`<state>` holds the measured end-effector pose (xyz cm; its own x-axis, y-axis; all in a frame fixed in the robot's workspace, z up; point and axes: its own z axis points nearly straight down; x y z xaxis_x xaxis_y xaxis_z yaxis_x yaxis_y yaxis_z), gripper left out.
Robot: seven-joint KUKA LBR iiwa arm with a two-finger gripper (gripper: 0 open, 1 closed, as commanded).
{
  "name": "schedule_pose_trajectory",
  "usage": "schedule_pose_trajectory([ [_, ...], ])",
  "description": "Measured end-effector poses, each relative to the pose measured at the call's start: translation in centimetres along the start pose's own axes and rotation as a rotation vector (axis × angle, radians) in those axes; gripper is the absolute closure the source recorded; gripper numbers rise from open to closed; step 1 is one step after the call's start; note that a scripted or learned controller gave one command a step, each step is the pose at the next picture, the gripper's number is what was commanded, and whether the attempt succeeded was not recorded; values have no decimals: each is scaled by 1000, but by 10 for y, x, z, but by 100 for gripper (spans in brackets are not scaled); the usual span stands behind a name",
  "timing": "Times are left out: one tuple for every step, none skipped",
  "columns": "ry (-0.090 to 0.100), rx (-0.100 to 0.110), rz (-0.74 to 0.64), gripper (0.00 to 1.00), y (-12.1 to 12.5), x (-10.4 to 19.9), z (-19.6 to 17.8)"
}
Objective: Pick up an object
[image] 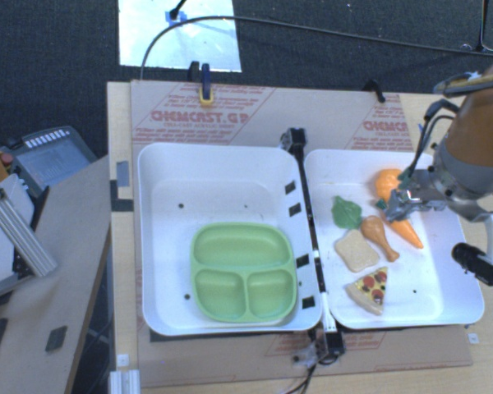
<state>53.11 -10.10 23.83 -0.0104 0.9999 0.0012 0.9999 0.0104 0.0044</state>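
The right bin (pixel 452 294) holds several toy foods. An orange fruit (pixel 384 180) lies at the back, with a green leafy piece (pixel 346 213) to its left. In front of them are a drumstick (pixel 376 235), a carrot (pixel 408 233), a bread slice (pixel 357 253) and a pizza slice (pixel 370 290). My gripper (pixel 398 204) reaches in from the right and hangs low between the orange fruit and the carrot, just above the carrot's upper end and the drumstick's tip. The wrist hides part of the orange fruit.
The left bin (pixel 164 220) holds a green divided plate (pixel 245 271) at its front. A black divider with clips (pixel 304 220) runs between the bins. Part of the arm's black hardware (pixel 476 263) hangs over the right bin's right edge.
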Motion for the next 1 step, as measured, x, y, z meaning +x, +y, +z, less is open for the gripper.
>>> schedule_pose_trajectory([
  [1, 2, 1, 100, 6, 55, 13],
])
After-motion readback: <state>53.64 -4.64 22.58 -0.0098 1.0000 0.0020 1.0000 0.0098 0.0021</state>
